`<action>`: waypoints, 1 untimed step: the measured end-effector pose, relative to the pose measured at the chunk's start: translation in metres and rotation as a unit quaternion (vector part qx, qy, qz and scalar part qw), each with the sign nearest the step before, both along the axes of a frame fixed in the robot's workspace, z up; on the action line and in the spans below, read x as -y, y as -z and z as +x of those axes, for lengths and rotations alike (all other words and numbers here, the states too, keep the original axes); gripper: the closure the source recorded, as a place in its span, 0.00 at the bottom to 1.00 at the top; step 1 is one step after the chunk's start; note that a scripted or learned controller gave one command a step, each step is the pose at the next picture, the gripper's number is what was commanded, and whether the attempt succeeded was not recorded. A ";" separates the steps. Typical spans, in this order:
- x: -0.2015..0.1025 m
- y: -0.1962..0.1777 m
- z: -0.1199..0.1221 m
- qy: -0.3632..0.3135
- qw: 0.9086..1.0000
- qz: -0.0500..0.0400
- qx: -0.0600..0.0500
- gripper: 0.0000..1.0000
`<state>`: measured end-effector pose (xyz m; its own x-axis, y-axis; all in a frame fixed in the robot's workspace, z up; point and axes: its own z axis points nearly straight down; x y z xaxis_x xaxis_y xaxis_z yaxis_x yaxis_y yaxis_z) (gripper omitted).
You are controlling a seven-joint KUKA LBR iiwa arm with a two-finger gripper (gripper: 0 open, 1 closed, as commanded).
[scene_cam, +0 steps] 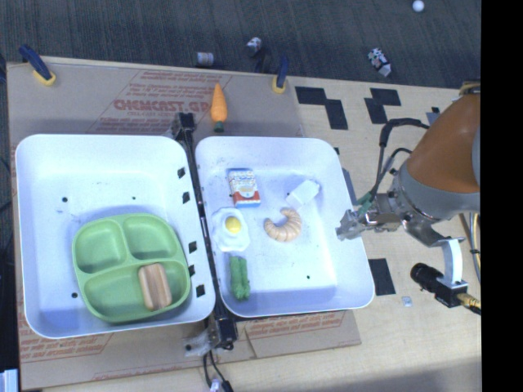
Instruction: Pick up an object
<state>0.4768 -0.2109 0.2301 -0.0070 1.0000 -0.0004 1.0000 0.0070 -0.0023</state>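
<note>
The grey metal gripper (350, 225) of the grey arm with an orange band (445, 158) sits at the right-hand rim of the right shallow white bin (331, 280), roughly level with the middle of that wall; whether it is apart or together cannot be told from this view, and nothing is seen between its tips. Nearest to the gripper, just to its left inside the same bin, lies a tan curved croissant toy (284, 224). Slightly above the croissant and near it rests a small white translucent cup-like piece (302, 191), lying on its side. Farther left stands a small orange-and-blue printed carton (243, 186), and below it a white fried-egg toy with a yellow yolk (232, 229). Below the egg, toward the near wall, lies a green elongated vegetable toy (239, 277). Beyond the central divider, well apart from the gripper, the left shallow white bin (49, 162) holds a green compartmented plastic tray (127, 264); a brown hot-dog toy (153, 286) lies in its lower right compartment. An orange carrot toy (218, 104) rests on the cardboard-covered table (122, 96) beyond the bins' far edge.
</note>
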 end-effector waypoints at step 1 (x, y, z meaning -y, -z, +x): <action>-0.027 0.006 0.000 -0.001 1.000 0.000 0.000 1.00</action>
<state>0.4771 -0.1837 0.2244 -0.0083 1.0000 -0.0003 1.0000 0.0083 -0.0019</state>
